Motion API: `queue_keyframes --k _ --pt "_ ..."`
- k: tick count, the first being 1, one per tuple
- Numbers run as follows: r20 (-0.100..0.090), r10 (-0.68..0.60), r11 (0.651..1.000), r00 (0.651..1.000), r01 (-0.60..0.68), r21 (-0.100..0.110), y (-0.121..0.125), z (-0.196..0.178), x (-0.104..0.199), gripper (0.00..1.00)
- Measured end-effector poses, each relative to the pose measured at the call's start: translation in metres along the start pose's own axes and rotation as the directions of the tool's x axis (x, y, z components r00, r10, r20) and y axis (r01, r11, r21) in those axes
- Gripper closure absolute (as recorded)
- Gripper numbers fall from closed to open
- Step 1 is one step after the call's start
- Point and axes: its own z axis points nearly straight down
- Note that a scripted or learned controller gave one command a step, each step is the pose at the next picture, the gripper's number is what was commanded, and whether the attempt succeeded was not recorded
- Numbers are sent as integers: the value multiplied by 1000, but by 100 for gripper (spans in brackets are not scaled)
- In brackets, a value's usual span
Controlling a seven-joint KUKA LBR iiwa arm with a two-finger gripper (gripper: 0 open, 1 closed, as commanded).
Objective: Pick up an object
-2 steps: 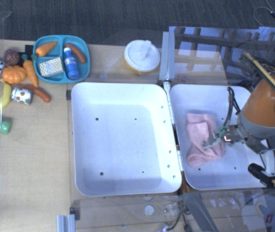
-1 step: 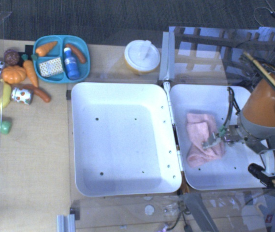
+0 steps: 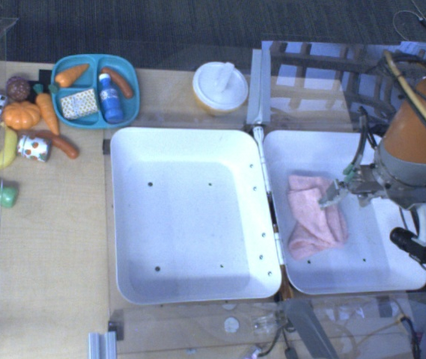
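The left bin [image 3: 190, 215] has bare white floor from its near edge to its far edge, wall to wall. Beside it, the right bin [image 3: 362, 271] shows free floor along its near edge and toward its near right corner, where the arm's dark cabling overhangs the rim. A crumpled pink cloth [image 3: 314, 215] lies in the left half of the right bin, close to the wall shared with the left bin, roughly midway between near and far edges. The gripper [image 3: 332, 195] sits at the cloth's right far edge, touching or just over it; its fingers are too small and blurred to tell whether they are spread or closed, or whether any cloth lies between them. The arm [image 3: 415, 137] enters over the bin's right edge, orange band high, wrist angled down and leftward. Farther back on the bench, behind the left bin's far edge, stands a white lidded cup [image 3: 220, 86]; at the far left corner sit a blue divided tray [image 3: 126, 69] of toy food and loose toy vegetables [image 3: 29, 118].
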Motion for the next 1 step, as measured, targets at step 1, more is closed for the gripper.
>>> queue_keyframes --k 1 --pt "2 40 999 999 -40 -17 -18 70 -26 0"
